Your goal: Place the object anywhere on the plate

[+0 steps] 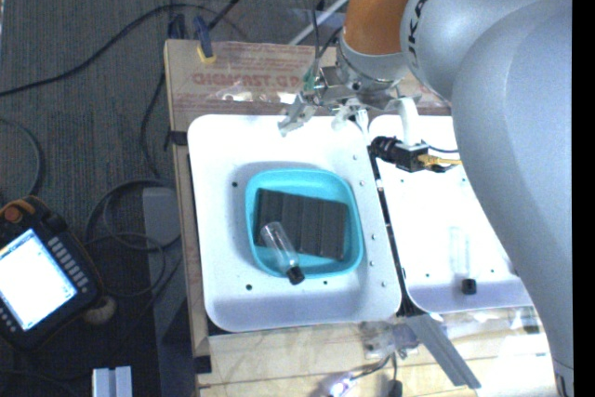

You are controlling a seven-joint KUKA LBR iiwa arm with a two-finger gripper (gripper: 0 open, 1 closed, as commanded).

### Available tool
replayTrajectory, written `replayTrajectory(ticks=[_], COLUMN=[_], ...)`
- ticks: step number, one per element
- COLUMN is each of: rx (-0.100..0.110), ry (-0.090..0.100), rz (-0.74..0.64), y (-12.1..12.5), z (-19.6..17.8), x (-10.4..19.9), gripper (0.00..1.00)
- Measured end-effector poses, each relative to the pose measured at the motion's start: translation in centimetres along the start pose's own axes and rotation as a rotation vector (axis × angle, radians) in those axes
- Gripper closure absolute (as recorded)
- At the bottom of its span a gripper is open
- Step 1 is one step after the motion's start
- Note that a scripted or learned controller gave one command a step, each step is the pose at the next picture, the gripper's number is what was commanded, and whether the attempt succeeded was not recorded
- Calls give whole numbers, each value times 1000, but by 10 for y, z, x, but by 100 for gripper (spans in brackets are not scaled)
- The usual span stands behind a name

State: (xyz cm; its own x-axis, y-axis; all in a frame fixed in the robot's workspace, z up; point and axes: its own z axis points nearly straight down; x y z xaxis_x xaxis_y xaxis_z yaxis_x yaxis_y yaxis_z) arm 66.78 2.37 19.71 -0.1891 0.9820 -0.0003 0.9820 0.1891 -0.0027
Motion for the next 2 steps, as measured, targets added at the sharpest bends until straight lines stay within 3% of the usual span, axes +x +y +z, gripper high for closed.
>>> replayTrajectory(ticks=[1,2], rx=[-3,-1], ry=[-4,0], rz=[-122,-157], y=[-9,-1], z=[-52,14], x=[-50,-6], gripper=[0,0])
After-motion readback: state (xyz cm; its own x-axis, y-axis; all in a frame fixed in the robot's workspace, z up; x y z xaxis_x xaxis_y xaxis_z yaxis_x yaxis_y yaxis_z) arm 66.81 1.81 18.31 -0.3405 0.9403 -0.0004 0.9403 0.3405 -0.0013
